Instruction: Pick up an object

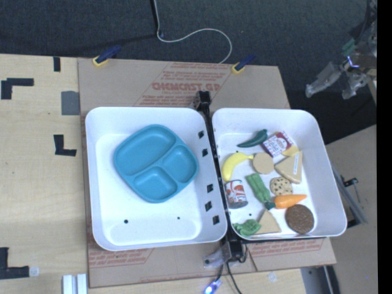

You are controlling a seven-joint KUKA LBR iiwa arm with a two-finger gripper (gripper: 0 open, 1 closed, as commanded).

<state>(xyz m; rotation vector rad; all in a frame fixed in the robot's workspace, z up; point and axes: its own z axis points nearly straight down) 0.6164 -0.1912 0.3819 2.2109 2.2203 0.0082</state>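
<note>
The end effector (pixel 350 72) hangs at the upper right, outside both bins and above the dark floor beyond the tabletop (pixel 37 164); it is too blurred to tell how it stands or whether it carries anything. Everything graspable lies down and to the left of it, crowded in the right bin (pixel 318 133): a banana (pixel 234 163), green pepper (pixel 252 139), carrot (pixel 289 200), can (pixel 236 193), cookie (pixel 300 218) and more. The nearest pieces sit by that bin's upper right. The left bin (pixel 98 127) holds a blue tray (pixel 156 162), well apart.
</note>
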